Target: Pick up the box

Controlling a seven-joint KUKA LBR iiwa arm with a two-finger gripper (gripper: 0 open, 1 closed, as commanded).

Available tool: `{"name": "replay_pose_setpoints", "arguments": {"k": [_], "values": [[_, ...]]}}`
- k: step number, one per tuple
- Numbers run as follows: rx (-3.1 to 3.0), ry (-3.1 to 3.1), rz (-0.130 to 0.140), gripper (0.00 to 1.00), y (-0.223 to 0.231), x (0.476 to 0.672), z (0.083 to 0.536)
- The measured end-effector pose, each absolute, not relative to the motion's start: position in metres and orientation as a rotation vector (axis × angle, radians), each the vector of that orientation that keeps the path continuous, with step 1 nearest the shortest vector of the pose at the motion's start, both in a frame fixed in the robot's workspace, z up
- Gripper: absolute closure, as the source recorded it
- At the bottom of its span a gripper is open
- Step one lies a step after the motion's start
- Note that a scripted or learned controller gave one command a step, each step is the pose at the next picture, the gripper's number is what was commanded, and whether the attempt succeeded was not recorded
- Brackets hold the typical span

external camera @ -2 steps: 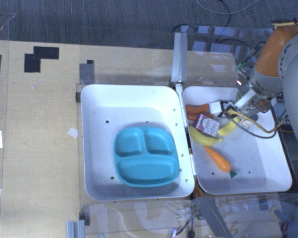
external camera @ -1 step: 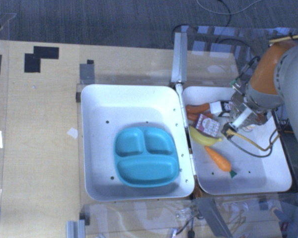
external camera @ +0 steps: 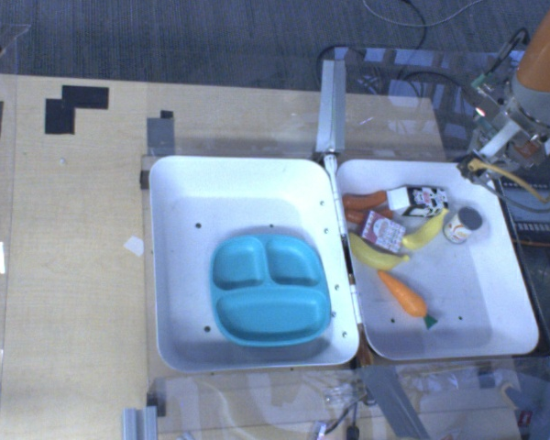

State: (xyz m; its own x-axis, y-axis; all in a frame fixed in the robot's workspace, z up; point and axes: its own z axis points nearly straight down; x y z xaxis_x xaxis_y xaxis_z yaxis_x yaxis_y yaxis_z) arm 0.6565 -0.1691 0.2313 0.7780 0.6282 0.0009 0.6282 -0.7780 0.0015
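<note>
I see the gripper [external camera: 491,145] up beyond the banana [external camera: 428,231] and to its right, over the far corner of the right bin [external camera: 495,337]. I cannot tell how far open it is or whether it holds anything. The box [external camera: 420,197] lies just beyond the banana, touching its tip. A packet [external camera: 382,232] sits against the banana's left part, a carrot [external camera: 405,294] lies nearer than it, and a can [external camera: 457,228] is just right.
</note>
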Motion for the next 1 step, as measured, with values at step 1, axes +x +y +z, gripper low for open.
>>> {"name": "replay_pose_setpoints", "arguments": {"k": [1], "values": [[3.107,0.48,-0.005,1.0,-0.1263,0.5678,0.169]]}}
